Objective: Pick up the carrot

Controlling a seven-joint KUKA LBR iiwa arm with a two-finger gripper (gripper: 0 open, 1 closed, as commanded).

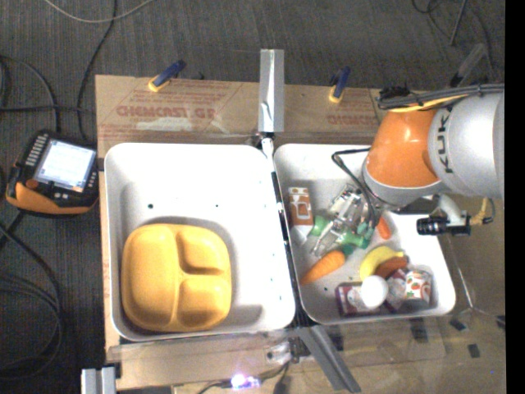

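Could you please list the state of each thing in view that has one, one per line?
carrot: lying flat in the right bin, not lifted.
tool: low over the right bin, just above the carrot; grip state unclear.
yellow tray: lying in the left bin, compartments facing up.
banana: lying flat beside the carrot.
bottle: on its side at the bin's near wall.
pendant: screen lit.

tool [335, 224] just above carrot [323, 266]

Glossy white plastic bins [197, 158], matt yellow plastic tray [176, 276], smooth orange carrot [322, 267], brown cardboard [176, 109].
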